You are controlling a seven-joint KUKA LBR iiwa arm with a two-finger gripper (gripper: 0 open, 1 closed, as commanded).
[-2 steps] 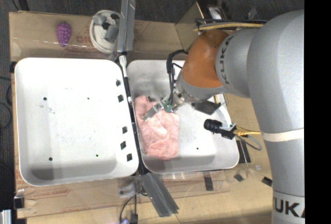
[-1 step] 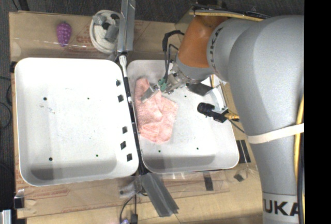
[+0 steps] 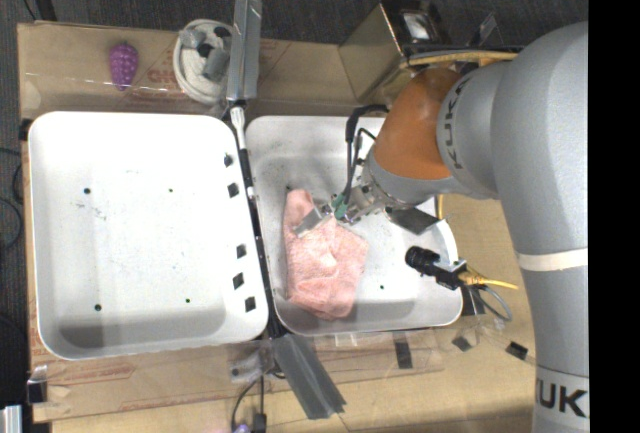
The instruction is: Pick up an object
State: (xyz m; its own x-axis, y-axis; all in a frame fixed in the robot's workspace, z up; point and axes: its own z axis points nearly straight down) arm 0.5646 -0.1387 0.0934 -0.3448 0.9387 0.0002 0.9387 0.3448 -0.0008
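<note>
Nearest the lens: grey arm (image 3: pixel 530 171), bulking in from the right, orange band (image 3: pixel 415 126) above the wrist, bent down over the right bin (image 3: pixel 300 136). Gripper (image 3: pixel 340 211) low at the upper edge of a pink cloth (image 3: pixel 320 261), just at its top fold. Fingers too small and too tangled with the wrist parts to read; cannot tell whether released or clenched, nor whether any cloth sits between them.

Pink cloth crumpled in the left half of the right bin, close to the wall shared with the left bin (image 3: pixel 130 221), running from mid-bin down toward the near rim. Bare white floor to the right of the cloth, partly taken up by a black fitting (image 3: pixel 432 263) on the arm. Plenty of open floor across the left bin, a few dark specks aside.

Counted: two white bins side by side, one pink cloth, one arm. Beyond the bins on the brown board, one purple grape-like lump (image 3: pixel 123 63) and one white roll (image 3: pixel 203 59), well apart from the gripper
</note>
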